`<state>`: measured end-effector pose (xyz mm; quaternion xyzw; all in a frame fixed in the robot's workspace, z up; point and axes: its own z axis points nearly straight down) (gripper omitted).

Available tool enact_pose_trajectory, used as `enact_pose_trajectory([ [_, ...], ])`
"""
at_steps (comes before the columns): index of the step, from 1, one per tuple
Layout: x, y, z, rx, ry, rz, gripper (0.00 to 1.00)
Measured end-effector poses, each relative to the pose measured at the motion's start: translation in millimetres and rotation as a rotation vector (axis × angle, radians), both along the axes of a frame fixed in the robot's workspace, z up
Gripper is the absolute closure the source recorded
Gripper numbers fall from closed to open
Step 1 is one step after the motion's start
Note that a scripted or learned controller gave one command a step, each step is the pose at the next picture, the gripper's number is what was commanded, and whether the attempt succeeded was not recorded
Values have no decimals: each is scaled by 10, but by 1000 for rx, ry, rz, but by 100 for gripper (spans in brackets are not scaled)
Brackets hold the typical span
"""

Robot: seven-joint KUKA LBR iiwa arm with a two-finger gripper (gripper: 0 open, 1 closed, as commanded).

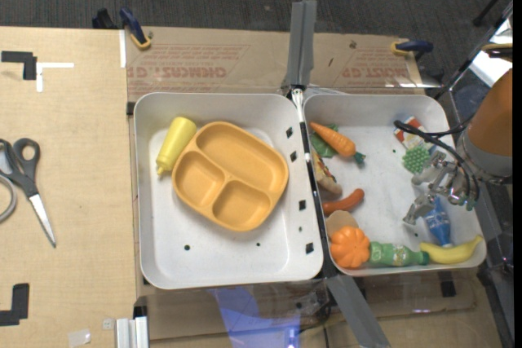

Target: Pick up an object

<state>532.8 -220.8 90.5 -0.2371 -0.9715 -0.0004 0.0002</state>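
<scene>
The gripper hangs low over the right side of the right bin, its metal fingers pointing down and toward the bin's middle; how far apart they stand cannot be told from this slanted view, and nothing is seen between them. Just beside its tips, on the side toward the bin's near right corner, lies a small blue bottle, and nearer the rim a yellow banana lies along the front wall next to a green bottle and an orange toy pumpkin. Behind the gripper sits a green bunch of toy grapes. Farther off, toward the divider, are a carrot, a sausage and a hot-dog bun. The left bin holds an orange divided plate with a yellow bottle touching its far-left edge. Scissors lie on the counter well apart. By the look of it, the step in hand is the descent toward a grasp, with the blue bottle the likeliest target. The next move calls for centring over that bottle, going down until the fingers straddle it, closing, then lifting clear of the banana.
</scene>
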Motion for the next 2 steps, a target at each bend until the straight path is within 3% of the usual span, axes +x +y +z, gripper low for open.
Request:
enact_pose_trajectory([
  [1,0,0,0,0,0,0,0],
  [2,12,6,80,0,-1,3,100],
])
